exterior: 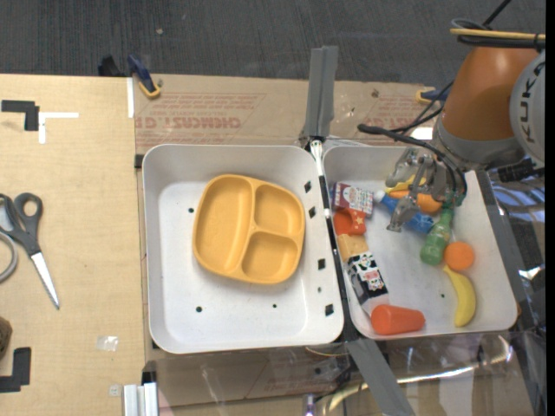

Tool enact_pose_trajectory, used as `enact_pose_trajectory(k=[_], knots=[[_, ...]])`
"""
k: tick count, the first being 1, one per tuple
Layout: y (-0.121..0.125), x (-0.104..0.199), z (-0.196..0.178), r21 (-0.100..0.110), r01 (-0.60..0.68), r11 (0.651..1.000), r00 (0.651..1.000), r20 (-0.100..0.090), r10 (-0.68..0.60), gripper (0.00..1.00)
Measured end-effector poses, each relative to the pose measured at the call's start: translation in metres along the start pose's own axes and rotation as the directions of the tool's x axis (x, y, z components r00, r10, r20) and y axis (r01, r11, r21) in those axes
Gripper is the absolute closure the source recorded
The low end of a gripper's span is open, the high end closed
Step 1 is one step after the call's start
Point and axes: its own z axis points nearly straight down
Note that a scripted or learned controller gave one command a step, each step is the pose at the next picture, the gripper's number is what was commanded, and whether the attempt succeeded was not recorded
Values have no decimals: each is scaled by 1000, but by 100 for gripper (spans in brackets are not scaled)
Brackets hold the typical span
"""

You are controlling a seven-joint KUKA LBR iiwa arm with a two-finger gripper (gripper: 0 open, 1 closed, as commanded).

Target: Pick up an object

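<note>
The hand, whose grip state I cannot tell, hovers over the right bin, the green bottle just beside it.

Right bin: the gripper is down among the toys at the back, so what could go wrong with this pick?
1. Clutter: the gripper sits over a tight cluster, with a blue object, an orange piece and the green bottle packed together. It may catch two things or none.
2. Knock-on: the orange ball lies against the bottle and could roll if that is nudged.
</note>
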Motion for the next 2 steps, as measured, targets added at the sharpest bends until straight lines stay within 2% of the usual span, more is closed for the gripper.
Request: enact_pose_trajectory(k=[1, 2], knots=[[-3, -3, 53, 0, 64, 998, 998, 1, -64, 0], [-2, -5, 43, 1, 68, 998, 998, 6, -68, 100]])
